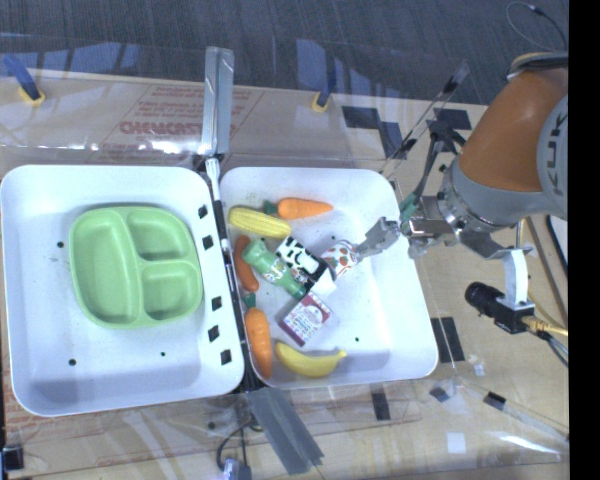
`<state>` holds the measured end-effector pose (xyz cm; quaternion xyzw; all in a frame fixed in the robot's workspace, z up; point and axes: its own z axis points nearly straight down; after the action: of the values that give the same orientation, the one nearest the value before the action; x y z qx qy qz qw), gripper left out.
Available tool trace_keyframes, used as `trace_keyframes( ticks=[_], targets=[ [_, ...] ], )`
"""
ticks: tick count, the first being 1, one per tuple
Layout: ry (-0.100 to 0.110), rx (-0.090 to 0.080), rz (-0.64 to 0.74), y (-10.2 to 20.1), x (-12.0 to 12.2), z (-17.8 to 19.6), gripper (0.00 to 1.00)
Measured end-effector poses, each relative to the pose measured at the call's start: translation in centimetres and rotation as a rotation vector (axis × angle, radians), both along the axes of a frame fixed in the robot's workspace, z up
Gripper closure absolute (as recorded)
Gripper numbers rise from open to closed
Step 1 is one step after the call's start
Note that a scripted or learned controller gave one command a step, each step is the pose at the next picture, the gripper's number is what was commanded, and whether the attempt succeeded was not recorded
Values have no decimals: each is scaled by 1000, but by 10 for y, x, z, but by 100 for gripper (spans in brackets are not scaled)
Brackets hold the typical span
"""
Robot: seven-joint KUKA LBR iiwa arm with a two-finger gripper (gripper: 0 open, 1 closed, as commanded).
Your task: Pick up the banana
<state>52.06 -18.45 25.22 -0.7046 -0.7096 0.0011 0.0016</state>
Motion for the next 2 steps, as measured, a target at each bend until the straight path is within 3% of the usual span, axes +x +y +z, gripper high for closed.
trace_keyframes(
  ticks=[1,2],
  targets=[
    [2,-1,31,110,72,-63,0],
    [2,0,84,73,90,-155,0]
  ],
)
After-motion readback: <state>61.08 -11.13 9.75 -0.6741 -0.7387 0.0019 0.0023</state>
